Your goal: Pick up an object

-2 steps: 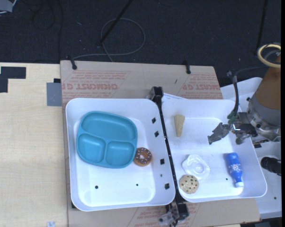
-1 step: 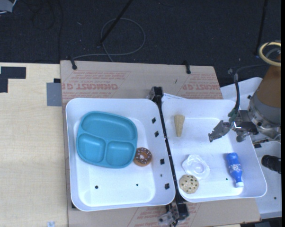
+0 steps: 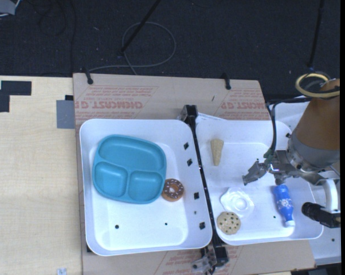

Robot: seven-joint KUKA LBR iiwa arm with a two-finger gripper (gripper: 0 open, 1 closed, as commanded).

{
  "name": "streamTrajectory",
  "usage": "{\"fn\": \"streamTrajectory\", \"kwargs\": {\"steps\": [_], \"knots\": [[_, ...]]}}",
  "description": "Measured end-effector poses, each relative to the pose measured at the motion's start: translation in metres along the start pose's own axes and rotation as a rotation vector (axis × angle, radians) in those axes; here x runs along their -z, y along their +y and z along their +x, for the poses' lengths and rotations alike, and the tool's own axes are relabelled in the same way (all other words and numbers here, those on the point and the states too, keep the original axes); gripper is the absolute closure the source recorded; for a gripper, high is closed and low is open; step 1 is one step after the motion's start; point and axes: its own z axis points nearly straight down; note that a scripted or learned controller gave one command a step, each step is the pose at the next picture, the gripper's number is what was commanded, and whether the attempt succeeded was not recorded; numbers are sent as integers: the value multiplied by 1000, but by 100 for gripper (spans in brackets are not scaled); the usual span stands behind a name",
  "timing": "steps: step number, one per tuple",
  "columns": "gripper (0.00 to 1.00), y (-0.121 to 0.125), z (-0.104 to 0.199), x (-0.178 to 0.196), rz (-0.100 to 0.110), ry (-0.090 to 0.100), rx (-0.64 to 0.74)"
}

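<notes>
Two shallow white bins sit side by side on the worktop. In the right bin [image 3: 258, 153] the gripper [image 3: 258, 172] hovers near the middle, its dark fingers spread apart with nothing between them. Just beside it, toward the bin's right edge, lies a blue bottle [image 3: 283, 204] with a white cap, smooth and cylindrical. A glossy white lump [image 3: 237, 201], a round speckled cookie [image 3: 228, 223] and a tan cone [image 3: 217, 150] lie elsewhere. The bottle looks the nearest target; closing across its narrow width, centred, should stop it rolling. The left bin [image 3: 138, 236] holds a blue compartment tray [image 3: 128, 169] and a doughnut [image 3: 173, 190].
</notes>
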Motion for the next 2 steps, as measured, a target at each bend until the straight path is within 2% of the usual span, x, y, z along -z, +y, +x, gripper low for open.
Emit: {"fn": "streamTrajectory", "kwargs": {"steps": [1, 2], "knots": [[0, -8, 0, -62, 2, 1, 0], [0, -7, 1, -106, -5, 0, -1]]}}
